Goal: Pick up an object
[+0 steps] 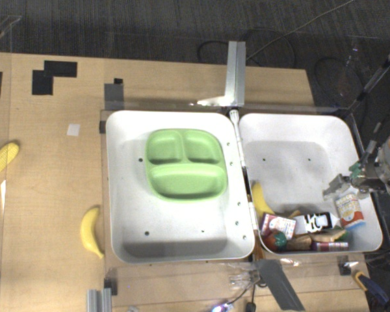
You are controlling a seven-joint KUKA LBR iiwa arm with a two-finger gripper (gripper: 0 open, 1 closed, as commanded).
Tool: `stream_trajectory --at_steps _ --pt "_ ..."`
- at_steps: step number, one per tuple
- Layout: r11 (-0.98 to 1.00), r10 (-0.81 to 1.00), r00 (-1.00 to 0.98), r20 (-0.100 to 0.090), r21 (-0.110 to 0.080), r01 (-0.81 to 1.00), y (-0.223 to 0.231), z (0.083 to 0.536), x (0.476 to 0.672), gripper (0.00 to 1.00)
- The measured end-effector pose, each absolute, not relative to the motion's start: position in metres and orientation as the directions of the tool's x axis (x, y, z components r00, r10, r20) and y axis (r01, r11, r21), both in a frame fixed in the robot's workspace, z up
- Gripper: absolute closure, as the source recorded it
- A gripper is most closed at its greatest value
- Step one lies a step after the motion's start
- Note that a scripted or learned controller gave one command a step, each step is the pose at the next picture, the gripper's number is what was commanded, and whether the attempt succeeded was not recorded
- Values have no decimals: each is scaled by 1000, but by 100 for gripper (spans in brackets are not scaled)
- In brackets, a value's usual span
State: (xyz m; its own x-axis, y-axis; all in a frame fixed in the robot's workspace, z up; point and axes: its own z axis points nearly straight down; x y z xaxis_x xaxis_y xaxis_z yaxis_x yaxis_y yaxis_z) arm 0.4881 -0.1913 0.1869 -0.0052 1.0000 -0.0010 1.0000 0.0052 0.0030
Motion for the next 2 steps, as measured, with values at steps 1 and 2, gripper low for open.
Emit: stream_trajectory --at_steps 1,2 --pt "-150 989 150 1 4 989 -199 94 538 0" --pt "179 984 -179 -3 12 984 -148 89 624 0"
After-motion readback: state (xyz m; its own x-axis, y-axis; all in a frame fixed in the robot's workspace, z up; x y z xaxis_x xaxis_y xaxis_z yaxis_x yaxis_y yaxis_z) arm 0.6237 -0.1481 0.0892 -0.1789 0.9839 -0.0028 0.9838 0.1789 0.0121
